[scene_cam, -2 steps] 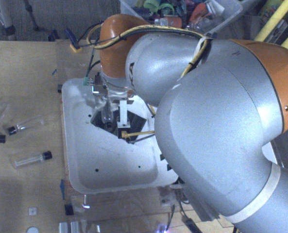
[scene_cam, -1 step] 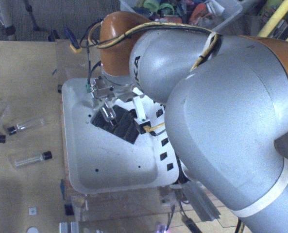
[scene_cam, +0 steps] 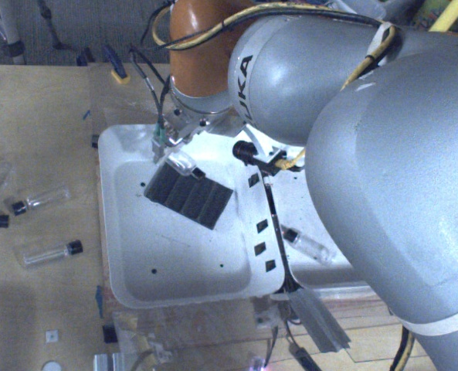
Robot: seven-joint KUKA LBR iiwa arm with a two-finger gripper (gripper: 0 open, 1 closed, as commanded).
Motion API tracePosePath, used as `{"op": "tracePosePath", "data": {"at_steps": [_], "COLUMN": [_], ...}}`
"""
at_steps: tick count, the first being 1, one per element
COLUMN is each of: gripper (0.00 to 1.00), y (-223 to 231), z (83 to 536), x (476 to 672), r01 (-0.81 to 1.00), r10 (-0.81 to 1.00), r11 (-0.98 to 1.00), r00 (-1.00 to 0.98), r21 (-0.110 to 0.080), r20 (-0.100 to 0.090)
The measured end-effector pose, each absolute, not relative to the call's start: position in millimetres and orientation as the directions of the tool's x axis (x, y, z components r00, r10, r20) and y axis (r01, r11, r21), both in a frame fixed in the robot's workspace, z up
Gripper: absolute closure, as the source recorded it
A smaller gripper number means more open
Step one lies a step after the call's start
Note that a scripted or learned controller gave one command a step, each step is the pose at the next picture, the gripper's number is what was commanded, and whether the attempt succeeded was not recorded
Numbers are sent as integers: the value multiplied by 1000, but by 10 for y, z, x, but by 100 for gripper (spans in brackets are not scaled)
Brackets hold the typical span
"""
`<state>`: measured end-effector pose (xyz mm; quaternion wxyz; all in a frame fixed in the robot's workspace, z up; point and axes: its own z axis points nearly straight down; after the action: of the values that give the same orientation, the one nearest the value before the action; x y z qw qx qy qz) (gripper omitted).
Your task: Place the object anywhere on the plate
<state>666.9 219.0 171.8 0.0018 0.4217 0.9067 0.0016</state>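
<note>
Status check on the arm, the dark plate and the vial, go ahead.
Tool low over left bin, at the dark ribbed plate's upper corner. Clear vial right at the tool tip, grip unclear. Another vial lies in the right bin.

left bin (scene_cam: 120, 230): floor mostly free | obstacle: dark ribbed pad (scene_cam: 188, 195) (upper middle) | arm (scene_cam: 352, 130) overhangs right bin

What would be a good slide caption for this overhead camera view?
A grey KUKA arm reaches over a white bin, gripper at a dark ridged plate.
</note>
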Motion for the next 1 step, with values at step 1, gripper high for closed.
{"op": "tracePosePath", "data": {"at_steps": [1], "gripper": [100], "y": [2177], "z": [2548], "x": [6563], "r01": [955], "r10": [955], "r11": [296], "r00": [-296], "r21": [3], "r20": [-1]}}
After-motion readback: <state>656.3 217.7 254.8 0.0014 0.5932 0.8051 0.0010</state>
